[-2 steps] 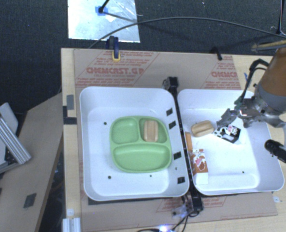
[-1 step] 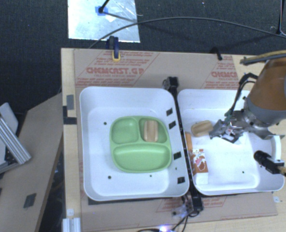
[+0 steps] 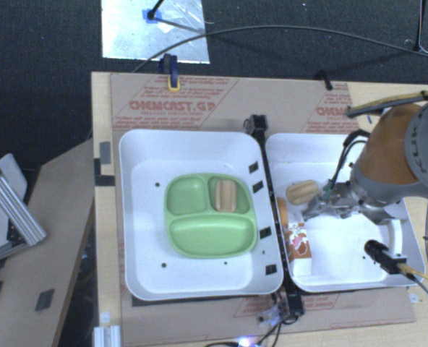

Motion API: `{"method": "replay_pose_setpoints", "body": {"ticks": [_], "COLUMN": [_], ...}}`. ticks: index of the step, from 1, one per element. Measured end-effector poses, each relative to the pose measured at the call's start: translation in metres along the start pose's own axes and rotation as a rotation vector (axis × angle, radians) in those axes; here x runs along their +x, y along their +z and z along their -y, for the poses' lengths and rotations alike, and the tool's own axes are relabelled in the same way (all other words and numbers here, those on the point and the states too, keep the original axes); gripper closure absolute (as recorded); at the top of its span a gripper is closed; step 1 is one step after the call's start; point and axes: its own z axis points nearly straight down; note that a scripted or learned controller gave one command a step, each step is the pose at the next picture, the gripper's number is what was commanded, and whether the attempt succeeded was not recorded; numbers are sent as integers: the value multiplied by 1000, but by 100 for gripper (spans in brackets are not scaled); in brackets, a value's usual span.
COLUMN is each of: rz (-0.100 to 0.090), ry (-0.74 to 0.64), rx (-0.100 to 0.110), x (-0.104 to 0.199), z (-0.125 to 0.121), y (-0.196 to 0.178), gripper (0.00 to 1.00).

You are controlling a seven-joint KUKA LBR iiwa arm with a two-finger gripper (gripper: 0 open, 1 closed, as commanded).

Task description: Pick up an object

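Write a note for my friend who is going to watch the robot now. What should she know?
Gripper: down in the right bin, right beside the tan bread roll. I cannot tell whether it is open or shut, and nothing shows held in it.
Things: an orange stick-shaped piece and a small printed packet lie along the right bin's left side. The left bin holds a green divided plate with a hot dog bun in its upper right compartment.
Done: nothing visibly picked up.
Left: grab one object, probably the roll, and lift it.
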Motion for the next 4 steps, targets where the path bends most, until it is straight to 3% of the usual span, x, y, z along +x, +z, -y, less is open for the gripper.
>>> {"method": "replay_pose_setpoints", "body": {"ticks": [1,4], "rz": [2,2], "ry": [1,-4], "rx": [-5,-9], "x": [-1,4], "z": [-2,13], "y": [-14,-179], "gripper": [100,100]}}
